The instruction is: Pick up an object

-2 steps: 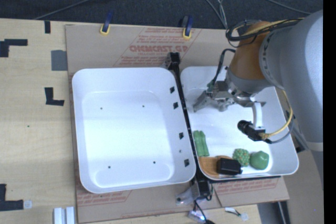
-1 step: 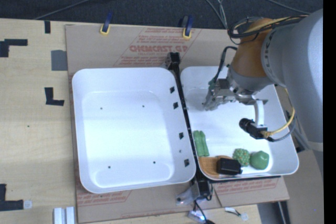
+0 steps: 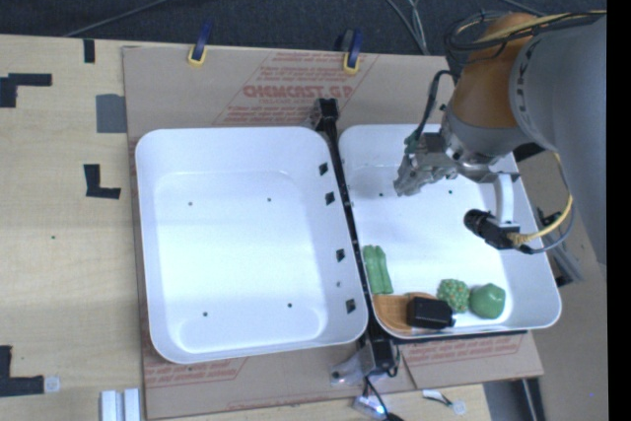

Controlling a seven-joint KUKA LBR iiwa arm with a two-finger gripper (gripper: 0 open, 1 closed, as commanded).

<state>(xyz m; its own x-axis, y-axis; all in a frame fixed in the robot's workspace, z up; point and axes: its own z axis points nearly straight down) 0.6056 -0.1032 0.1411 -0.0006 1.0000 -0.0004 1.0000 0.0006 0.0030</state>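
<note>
The end effector (image 3: 412,175) hung over the upper part of the right bin (image 3: 540,311), near the divider between the two bins, and from where I stood it was a grey, blurred cluster pointing down toward the white floor; I could not tell how it stood, nor whether it touched the floor at all. Nothing showed in its grasp. Above it the orange band (image 3: 483,94) and the broad grey body of the arm (image 3: 572,104) leaned in from the right, with black cables looping around the wrist and a black fitting (image 3: 490,228) jutting out lower down over the bin. The things to be picked all lay well apart from the end effector, bunched along the near edge of that same bin: a long green piece (image 3: 377,268), like a pea pod, lay lengthwise just beside the divider; below it a tan wooden piece (image 3: 394,313) rested in the corner with a black block (image 3: 429,313) on top of it; to the right of those sat a knobbly green lump (image 3: 454,293) like broccoli, touching or almost touching a smooth, brighter green object (image 3: 487,301). The left bin (image 3: 158,153) sat beside it on the cardboard sheet (image 3: 286,89) covering the counter (image 3: 59,212).
</note>
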